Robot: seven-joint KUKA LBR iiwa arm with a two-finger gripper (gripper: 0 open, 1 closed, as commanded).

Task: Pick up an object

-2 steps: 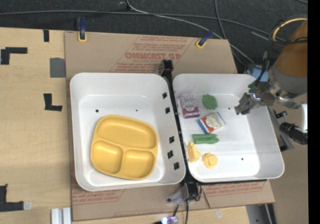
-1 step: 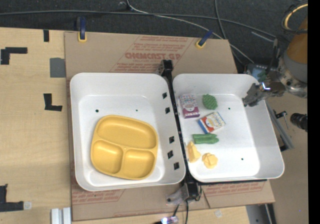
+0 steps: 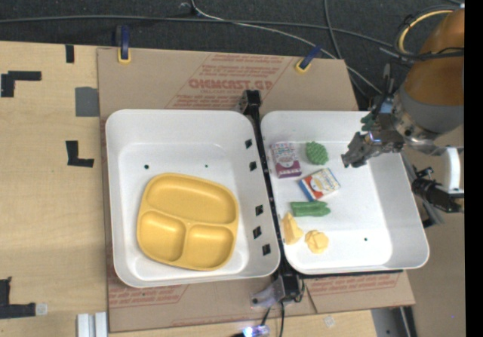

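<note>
The right bin (image 3: 377,200) holds several small toy items: a pink-and-white packet (image 3: 285,158), a round green piece (image 3: 316,152), a small white, blue and red box (image 3: 320,184), a long green vegetable (image 3: 310,209), a yellow wedge (image 3: 290,228) and a yellow lump (image 3: 316,240). My gripper (image 3: 356,156) hangs over the right part of this bin, to the right of the green piece, apart from every item. Nothing shows between its dark fingers.
The left bin (image 3: 124,132) carries a yellow three-compartment tray (image 3: 187,221). A black divider (image 3: 259,177) runs between the bins. Cardboard (image 3: 219,83) lies under both, clipped at the back. Cables cross the dark surface behind. The arm's orange-banded wrist (image 3: 441,64) looms at the right.
</note>
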